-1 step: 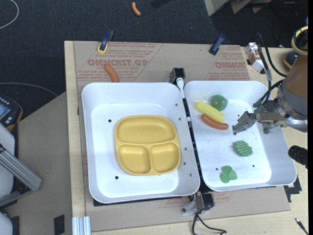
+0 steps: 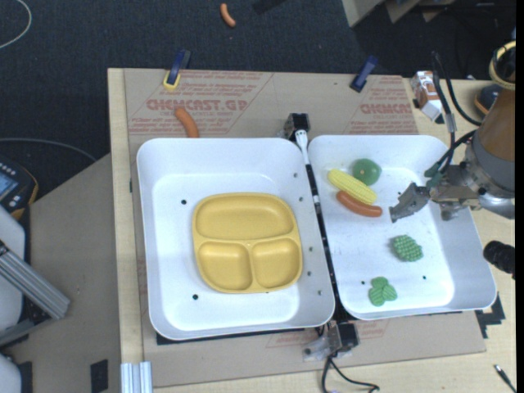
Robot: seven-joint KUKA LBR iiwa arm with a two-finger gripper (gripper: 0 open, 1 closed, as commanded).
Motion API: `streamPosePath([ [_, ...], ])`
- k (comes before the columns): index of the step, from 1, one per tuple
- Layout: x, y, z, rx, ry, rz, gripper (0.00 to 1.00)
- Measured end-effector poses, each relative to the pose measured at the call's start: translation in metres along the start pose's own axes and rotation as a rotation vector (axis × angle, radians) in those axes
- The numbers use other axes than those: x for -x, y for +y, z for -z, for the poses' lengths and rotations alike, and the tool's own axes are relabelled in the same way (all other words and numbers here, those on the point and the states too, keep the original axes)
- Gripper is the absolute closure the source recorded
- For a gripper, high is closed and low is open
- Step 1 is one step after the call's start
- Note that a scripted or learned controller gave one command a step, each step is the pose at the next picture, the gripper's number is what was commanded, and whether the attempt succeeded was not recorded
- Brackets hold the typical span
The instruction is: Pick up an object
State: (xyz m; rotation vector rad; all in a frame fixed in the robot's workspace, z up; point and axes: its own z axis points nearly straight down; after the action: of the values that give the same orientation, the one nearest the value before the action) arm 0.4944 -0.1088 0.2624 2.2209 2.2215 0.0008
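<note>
The left shallow white plastic bin [image 2: 155, 219] carries only a yellow three-compartment plastic tray [image 2: 246, 240], sitting near its middle with bare floor all round; nothing there suits a quick pick. The centre seam where the two bins meet is the landmark for the rest.

Just right of that seam, in the right shallow white plastic bin [image 2: 458, 277], lie a yellow toy corn cob [image 2: 352, 186] and a reddish-orange toy sausage [image 2: 359, 205], touching or nearly so, with a round green toy vegetable [image 2: 366, 170] just behind the cob. Further from the seam, towards the front wall, sit a leafy green toy piece [image 2: 381, 291] and a knobbly green toy broccoli floret [image 2: 407, 248], each apart from its neighbours.

The grey two-finger claw [image 2: 407, 205] hangs farther from the seam than the sausage, nothing visibly between its fingers; how wide they stand I cannot tell.

For a clean pick, the floret looks the better target: it stands alone, so the fingers can straddle it without nudging anything. The sausage is nearer but crowded by the cob, which risks a double or a slip. The near-seam wall limits room beside the cob; the bin's middle is open.
</note>
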Motion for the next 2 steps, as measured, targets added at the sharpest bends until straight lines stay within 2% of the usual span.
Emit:
streamPosePath([
  [2,-0.001,-0.005,-0.087,-0.007,0.002,-0.001,0.00],
])
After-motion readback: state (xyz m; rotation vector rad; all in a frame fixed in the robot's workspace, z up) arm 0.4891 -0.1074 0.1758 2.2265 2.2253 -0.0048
